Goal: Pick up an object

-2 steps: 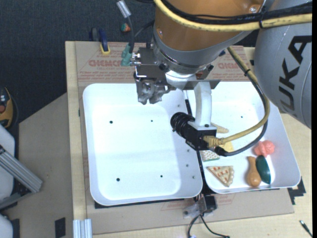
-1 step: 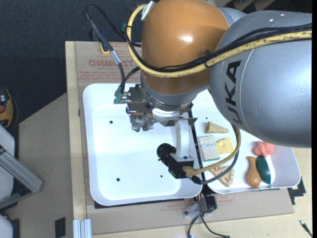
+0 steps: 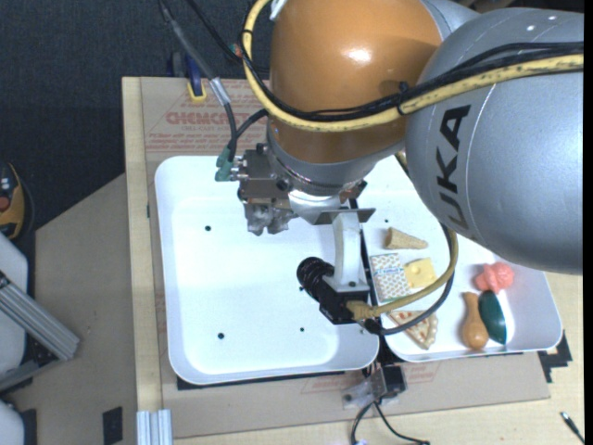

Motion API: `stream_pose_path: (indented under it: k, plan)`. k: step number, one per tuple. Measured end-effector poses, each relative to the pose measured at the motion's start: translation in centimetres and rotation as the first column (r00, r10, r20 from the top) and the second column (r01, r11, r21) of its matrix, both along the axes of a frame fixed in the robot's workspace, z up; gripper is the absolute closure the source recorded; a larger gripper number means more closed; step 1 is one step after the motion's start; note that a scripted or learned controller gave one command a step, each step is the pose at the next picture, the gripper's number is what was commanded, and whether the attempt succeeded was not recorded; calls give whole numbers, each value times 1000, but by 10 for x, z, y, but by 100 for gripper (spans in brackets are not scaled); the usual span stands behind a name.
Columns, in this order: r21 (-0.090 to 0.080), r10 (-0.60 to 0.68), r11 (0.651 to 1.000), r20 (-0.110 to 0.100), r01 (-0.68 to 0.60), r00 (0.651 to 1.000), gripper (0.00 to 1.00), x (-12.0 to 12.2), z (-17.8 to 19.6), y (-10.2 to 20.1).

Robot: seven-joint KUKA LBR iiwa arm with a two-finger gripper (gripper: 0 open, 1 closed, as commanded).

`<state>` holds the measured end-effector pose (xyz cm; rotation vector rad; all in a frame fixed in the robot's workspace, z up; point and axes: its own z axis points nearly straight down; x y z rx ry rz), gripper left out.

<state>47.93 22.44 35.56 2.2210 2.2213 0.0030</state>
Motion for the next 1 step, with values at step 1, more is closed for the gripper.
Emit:
stream_pose_path:
  k: [1]
  plan:
    - [-2, -1, 1000, -4, 1, 1000, 100, 0, -6, 0]
